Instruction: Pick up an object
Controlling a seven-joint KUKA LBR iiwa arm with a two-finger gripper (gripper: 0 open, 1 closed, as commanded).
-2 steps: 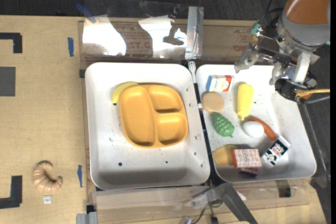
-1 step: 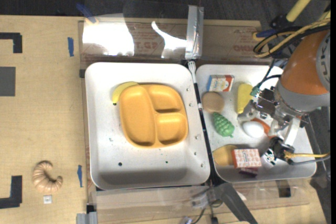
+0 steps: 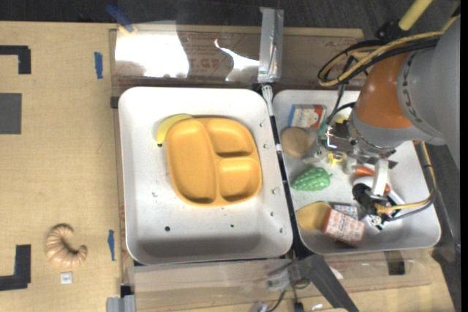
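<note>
In the right bin (image 3: pixel 425 227), the gripper (image 3: pixel 344 145) hangs low over the clutter, below the orange band of the grey arm (image 3: pixel 435 80) — whether its claw is apart or together I cannot tell from this slant. Just left of it lies a brown rounded lump (image 3: pixel 295 142), and near that, towards the front, a green bumpy piece (image 3: pixel 312 179). A small white-and-red packet (image 3: pixel 306 115) sits at the far left corner. At the near edge a yellow block (image 3: pixel 313 214) touches a red-and-white patterned box (image 3: pixel 344 224). The left bin (image 3: pixel 139 157) holds an orange divided tray (image 3: pixel 212 161) with a yellow item (image 3: pixel 170 125) poking out beneath its far corner — and a tan curled thing (image 3: pixel 66 245) lies on the bench, well apart.
</note>
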